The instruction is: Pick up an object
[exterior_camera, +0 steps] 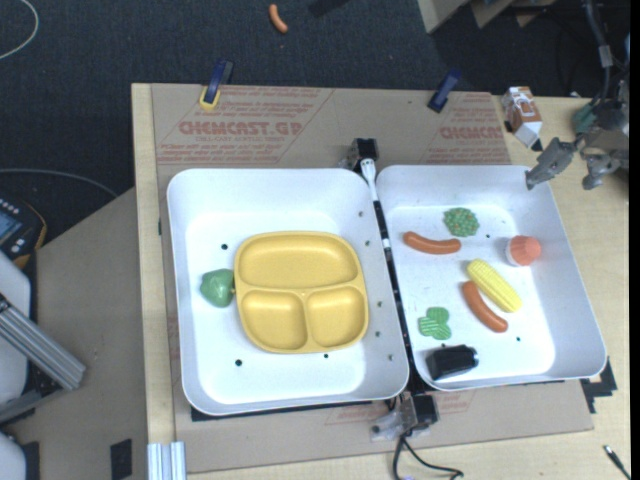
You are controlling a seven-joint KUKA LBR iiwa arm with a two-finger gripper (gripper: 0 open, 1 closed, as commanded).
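The right bin (570,298) holds several toy foods: an orange sausage (432,243), a green broccoli piece (461,220), a pink-red round item (523,251), a yellow corn cob (494,285), a second sausage (484,306), a green leafy piece (434,322) and a black block (450,360). In the left bin (190,208) lie a yellow divided plate (300,290) and a green item (216,287). My gripper (572,168) hangs open over the right bin's far right corner, above the objects, with nothing between its fingers.
Clamps (213,85) (444,92) sit at the far edge of the brown board. A small box (521,110) stands near the gripper. An orange item (278,18) lies on the dark floor beyond. A black divider (380,238) runs between the bins.
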